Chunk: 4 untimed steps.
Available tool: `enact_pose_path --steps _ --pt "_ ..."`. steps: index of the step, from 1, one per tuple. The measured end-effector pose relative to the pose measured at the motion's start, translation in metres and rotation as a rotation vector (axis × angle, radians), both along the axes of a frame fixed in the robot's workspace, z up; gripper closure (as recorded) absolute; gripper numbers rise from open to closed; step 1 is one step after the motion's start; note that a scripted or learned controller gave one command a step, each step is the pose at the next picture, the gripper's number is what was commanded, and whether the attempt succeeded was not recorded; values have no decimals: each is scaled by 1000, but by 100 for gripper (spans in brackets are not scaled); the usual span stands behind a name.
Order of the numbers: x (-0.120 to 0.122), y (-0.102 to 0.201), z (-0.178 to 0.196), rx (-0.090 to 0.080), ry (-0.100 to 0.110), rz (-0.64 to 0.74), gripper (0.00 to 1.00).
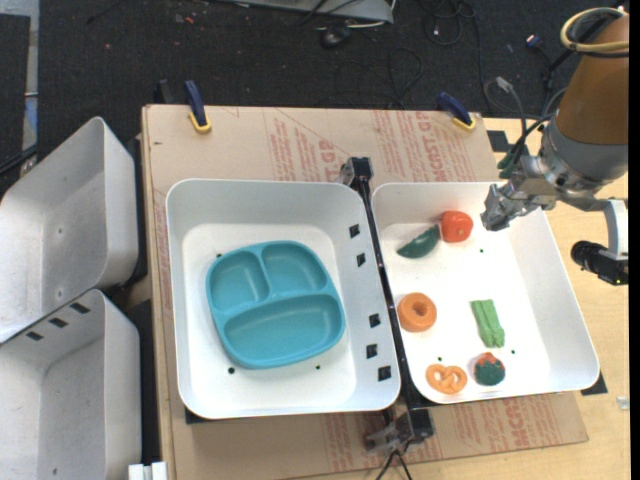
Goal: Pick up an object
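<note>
Camera view: hovering at the right bin's (560,268) far right corner, gripper (497,214) beside the red tomato (456,225), finger spacing impossible to tell. Sitting in that bin too: green leaf (419,243), orange doughnut (417,312), pretzel (446,377); resting mid left bin (190,268), teal tray (275,303).

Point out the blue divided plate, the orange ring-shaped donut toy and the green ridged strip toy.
blue divided plate (275,303): camera view, on the ridge between its compartments.
orange ring-shaped donut toy (417,313): camera view, on the ring's upper surface.
green ridged strip toy (488,322): camera view, at mid-length of the strip.
</note>
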<state>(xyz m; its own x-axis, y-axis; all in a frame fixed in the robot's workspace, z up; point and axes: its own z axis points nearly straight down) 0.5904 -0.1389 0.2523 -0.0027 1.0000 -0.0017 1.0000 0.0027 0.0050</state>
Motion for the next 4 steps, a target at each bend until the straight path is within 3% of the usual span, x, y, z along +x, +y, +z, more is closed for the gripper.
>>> enact_pose_path --steps 2,4 --pt "-37 103 5 3 7 4 100" --pt "-60 203 -24 3 8 5 100"
